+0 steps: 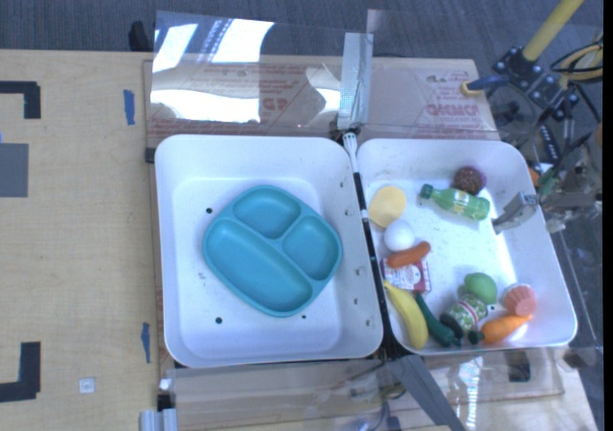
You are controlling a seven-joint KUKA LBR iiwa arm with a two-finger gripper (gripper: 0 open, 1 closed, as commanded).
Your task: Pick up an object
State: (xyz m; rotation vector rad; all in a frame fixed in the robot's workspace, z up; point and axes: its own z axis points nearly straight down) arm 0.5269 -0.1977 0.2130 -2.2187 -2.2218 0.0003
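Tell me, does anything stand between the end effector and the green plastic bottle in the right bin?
Nothing visible does. The end effector is at the right side of the shallow white right bin, and the green plastic bottle lies just to its left, with bare bin floor between them. The dark brown ball lies behind the bottle.

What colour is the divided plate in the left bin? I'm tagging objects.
Turquoise blue, seen clearly in the camera view: the divided plate lies in the left bin.

My two-finger gripper [517,211] sat half cut off at the right edge, too blurred for me to read, and the small green can [466,311] lay partly buried under neighbouring toys.
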